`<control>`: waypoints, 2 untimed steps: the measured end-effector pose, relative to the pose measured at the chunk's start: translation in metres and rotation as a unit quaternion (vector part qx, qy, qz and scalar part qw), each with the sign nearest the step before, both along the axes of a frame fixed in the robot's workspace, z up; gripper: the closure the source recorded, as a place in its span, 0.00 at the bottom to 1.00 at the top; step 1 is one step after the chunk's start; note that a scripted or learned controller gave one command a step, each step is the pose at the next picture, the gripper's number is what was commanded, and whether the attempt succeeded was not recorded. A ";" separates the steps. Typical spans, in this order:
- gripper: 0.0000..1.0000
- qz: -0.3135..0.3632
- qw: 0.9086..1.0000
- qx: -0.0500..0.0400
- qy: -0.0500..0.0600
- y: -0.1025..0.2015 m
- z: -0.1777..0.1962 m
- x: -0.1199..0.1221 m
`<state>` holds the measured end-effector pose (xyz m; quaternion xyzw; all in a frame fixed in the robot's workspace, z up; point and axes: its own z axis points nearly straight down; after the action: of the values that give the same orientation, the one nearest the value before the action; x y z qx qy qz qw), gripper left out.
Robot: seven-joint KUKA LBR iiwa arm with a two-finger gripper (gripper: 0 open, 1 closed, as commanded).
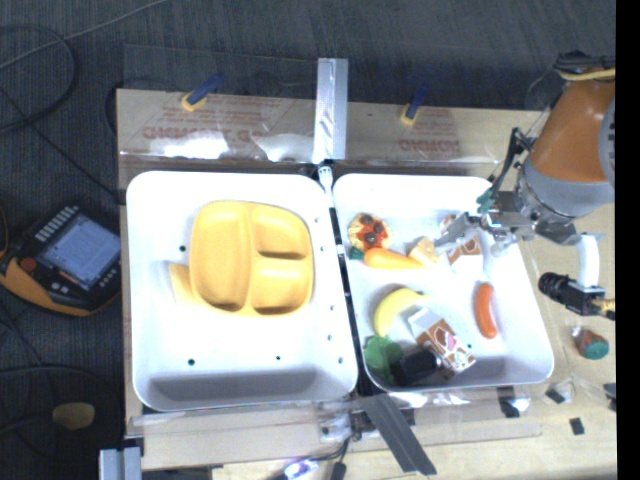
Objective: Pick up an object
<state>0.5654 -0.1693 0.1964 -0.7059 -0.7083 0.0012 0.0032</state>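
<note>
Metallic fingers of the gripper (470, 230) hung over the right bin (525, 363), near its upper right corner; whether they were spread or closed could not be told. Just beside them lay a smooth orange carrot (390, 259), a red sausage (486, 309) and a yellow banana (392, 306). A glossy yellow divided tray (250, 256) sat in the left bin (160, 368). Both white bins rested on a pale wooden bench (140, 118) above dark carpet (60, 8).

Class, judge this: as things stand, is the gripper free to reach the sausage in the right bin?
Probably yes. The sausage lies alone on bare bin floor, just below the gripper, with nothing lying over it.
</note>
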 end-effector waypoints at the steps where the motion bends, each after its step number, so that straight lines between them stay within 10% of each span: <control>1: 0.00 0.000 1.000 0.000 0.000 0.000 0.000 0.000; 2: 0.00 -0.007 1.000 -0.008 -0.017 -0.012 -0.075 0.045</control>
<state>0.6107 -0.1816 0.1213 -0.7105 -0.7035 -0.0053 -0.0141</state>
